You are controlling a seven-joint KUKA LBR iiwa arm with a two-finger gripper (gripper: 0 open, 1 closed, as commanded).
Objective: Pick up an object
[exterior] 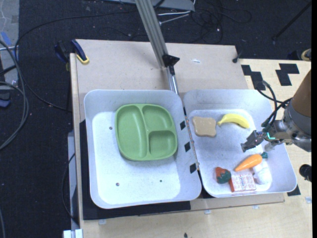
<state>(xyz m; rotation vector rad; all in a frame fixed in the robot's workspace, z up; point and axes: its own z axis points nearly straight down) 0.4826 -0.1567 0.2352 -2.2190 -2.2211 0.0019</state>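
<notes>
Your gripper (250, 144), finger spread unclear, hangs just above the smooth tapered carrot (248, 162), beyond it the curved banana (234, 120).

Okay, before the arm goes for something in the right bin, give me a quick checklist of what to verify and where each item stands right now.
1. End effector over the right bin: ok, it hangs above the bin's right part.
2. Nearest target: ok, the carrot lies just below it.
3. Carrot free of neighbours: not ok, a white object and a red-and-white packet crowd it.
4. Banana and bread slice reachable: ok, both lie open.
5. Nothing already gripped: cannot tell.
6. Green divided plate out of the way: ok, it sits in the left bin.
</notes>
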